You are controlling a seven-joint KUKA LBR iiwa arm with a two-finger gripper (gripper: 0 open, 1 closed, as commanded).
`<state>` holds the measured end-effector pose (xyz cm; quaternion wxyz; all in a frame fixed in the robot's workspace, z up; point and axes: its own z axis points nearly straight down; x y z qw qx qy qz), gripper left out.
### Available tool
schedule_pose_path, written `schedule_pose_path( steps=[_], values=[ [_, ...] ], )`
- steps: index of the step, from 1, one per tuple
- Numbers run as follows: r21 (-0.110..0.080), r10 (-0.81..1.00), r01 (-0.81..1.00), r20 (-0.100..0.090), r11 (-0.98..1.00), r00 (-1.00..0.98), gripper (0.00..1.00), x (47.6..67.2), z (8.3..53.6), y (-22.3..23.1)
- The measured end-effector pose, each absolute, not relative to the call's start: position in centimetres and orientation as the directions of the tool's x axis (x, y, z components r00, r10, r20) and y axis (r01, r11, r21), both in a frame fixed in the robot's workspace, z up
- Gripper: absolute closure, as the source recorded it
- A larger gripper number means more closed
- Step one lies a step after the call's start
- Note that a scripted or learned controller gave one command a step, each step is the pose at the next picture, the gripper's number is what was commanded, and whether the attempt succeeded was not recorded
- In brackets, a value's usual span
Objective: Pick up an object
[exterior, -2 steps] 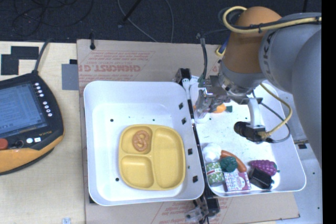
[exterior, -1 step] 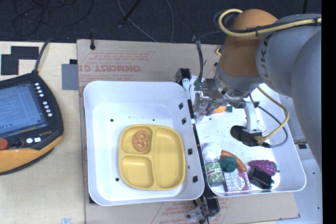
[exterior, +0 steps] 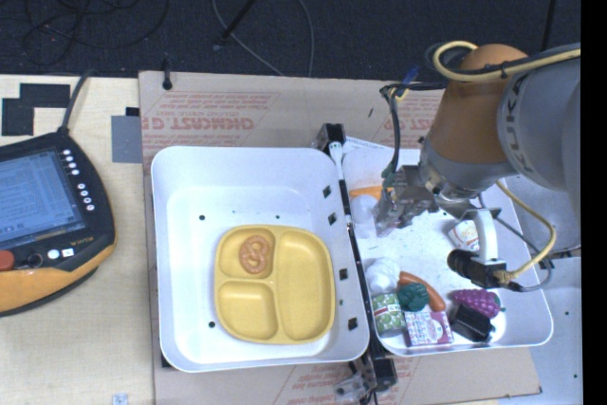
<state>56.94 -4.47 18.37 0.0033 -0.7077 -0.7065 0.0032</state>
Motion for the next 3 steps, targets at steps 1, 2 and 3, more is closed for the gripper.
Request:
schedule_pose_path(
  steps=[1, 2, 3],
  values=[
    [-0.007, 1.0, 1.0, 0.001, -0.002, 0.002, 1.0, 58.3, 21.3, -12.4],
    [-0.009, 1.0, 1.0, 0.001, 0.001, -0.001, 1.0, 57.8, 21.0, -10.3],
    [-0.01, 1.0, 1.0, 0.001, 0.001, -0.001, 1.0, 58.5, 18.3, -5.2]
  ],
)
